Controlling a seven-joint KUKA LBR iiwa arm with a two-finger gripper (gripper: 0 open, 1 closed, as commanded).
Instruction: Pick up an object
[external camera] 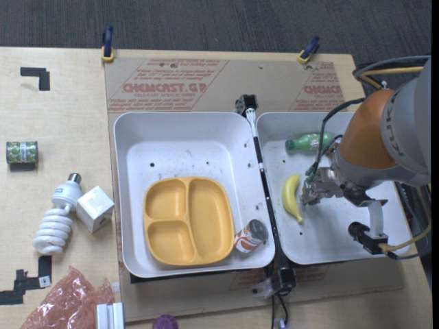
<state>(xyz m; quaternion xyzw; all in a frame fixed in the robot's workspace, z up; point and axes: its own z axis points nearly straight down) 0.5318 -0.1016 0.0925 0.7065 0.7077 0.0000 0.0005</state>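
Nearest the lens, at the bottom edge, a crumpled pink mesh bag point(65, 299) lies on the pale bench point(55, 115) by a scrap of white block point(110, 315); just beyond it sit a spiral light bulb point(56, 218), a small white cube point(95, 208) touching it, and a little green can point(21, 153) well off to the side. The left bin point(127, 132) holds a yellow divided plate point(187, 221) with a small round tin point(251, 236) tipped against its corner. In the right bin point(329, 252) the gripper point(312, 190) sits low, just beside the banana point(293, 197) (the likeliest target, I'd say), with a green bottle point(309, 142) lying further back; nothing is visibly held, and how wide the hand is spread I cannot tell from here. So the pick looks not yet made; closing on the fruit and lifting remain. Under both bins runs a printed cardboard sheet point(171, 77), clamped at its far corners; dark carpet point(206, 9) lies beyond.
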